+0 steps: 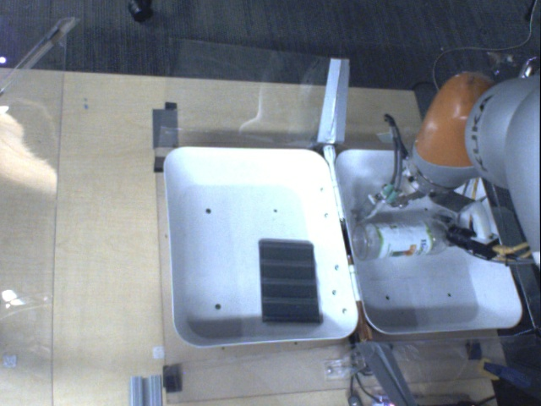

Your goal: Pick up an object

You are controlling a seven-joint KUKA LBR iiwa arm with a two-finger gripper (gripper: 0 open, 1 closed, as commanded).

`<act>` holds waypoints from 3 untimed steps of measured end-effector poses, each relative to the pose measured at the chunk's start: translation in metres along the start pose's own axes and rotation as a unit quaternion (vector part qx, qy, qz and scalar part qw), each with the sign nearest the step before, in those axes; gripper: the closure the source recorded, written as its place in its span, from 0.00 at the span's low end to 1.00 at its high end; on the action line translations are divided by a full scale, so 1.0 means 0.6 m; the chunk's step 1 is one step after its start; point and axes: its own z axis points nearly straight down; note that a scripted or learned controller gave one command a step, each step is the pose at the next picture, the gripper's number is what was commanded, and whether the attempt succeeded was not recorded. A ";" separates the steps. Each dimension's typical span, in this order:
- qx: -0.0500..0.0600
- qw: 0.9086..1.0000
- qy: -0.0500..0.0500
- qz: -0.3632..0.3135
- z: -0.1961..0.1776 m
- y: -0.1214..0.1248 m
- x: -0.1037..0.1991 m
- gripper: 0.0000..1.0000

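A black ribbed rectangular block (289, 281) lies flat in the left bin (220, 184), towards its front right. In the right bin (439, 299) a clear plastic bottle (401, 239) with a green and white label lies on its side, its cap end pointing left. My gripper (385, 200) hangs low in the right bin, just above and behind the bottle's left half. Dark cables and the wrist hide much of it, and I see nothing lifted off the bin floor.
The grey arm with its orange band (448, 125) covers the right bin's back right corner. A metal bar (334, 100) stands behind the gap between the bins. Bare wooden bench (93, 227) lies to the left.
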 end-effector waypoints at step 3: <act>0.004 1.000 0.002 -0.023 -0.021 -0.088 0.048 0.00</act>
